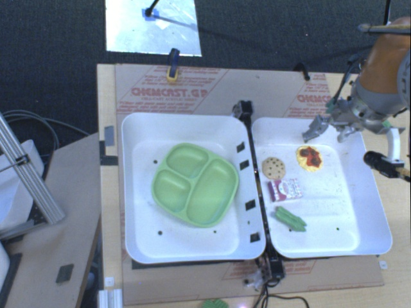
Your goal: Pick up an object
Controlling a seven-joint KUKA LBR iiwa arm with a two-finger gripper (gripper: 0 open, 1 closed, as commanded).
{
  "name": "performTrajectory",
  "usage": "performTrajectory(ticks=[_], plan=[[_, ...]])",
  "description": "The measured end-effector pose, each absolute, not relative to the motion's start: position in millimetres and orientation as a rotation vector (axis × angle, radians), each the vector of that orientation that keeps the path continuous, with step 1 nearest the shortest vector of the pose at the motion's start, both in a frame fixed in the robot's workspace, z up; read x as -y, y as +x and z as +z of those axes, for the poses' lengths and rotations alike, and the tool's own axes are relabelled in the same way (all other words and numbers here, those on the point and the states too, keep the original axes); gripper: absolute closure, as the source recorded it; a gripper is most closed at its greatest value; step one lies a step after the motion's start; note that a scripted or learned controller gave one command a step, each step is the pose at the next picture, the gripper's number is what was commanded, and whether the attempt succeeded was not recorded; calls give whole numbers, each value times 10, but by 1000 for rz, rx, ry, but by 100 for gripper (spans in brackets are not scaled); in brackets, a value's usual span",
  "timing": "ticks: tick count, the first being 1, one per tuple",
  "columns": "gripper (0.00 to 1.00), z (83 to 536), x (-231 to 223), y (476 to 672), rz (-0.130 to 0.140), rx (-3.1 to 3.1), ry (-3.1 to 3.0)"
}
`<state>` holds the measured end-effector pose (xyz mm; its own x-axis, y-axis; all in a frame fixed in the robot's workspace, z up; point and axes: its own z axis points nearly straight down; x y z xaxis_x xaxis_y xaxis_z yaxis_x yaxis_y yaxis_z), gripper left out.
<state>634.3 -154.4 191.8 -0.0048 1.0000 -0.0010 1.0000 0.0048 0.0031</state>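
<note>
Roughly, per item:
Tabletop (212, 82): tan board with red print, carrying two shallow white bins side by side; yellow-and-black clamp (173, 65) at the far edge.
Left bin (138, 223): holds a green divided plate (195, 183), three compartments, lying flat about mid-bin, tilted askew to the bin walls.
Right bin (359, 230): holds four small things, all in the left half toward the divider.
Cookie (273, 167): round, tan with dark chips; flat near the divider, just beside the packet.
Pizza piece (310, 158): yellow with red topping; right of the cookie, near the far wall; closest item to the tool.
Packet (284, 190): small, red, white and pink; lying flat just below the cookie.
Green pod (290, 219): elongated, lying slanted, nearest the front of the four; apart from the packet.
Arm (385, 63): grey with orange band, reaching in from the right over the far right corner of the right bin.
Tool (326, 126): above the far edge of the right bin, just up and right of the pizza piece; nothing seen between the fingers; open or closed cannot be told from this view.
Divider strip (253, 178): black clips along the seam between bins.
Silver sheet (153, 18): on dark floor beyond the tabletop.
</note>
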Motion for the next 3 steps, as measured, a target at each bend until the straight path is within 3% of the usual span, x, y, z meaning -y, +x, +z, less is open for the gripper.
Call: performTrajectory(ticks=[1, 2, 3], plan=[[0, 785, 1860, 6126, -5, -2222, 2225], [0, 841, 1778, 5689, -2, -2223, 2223], [0, 854, 1642, 6095, 5, -2224, 2211]])
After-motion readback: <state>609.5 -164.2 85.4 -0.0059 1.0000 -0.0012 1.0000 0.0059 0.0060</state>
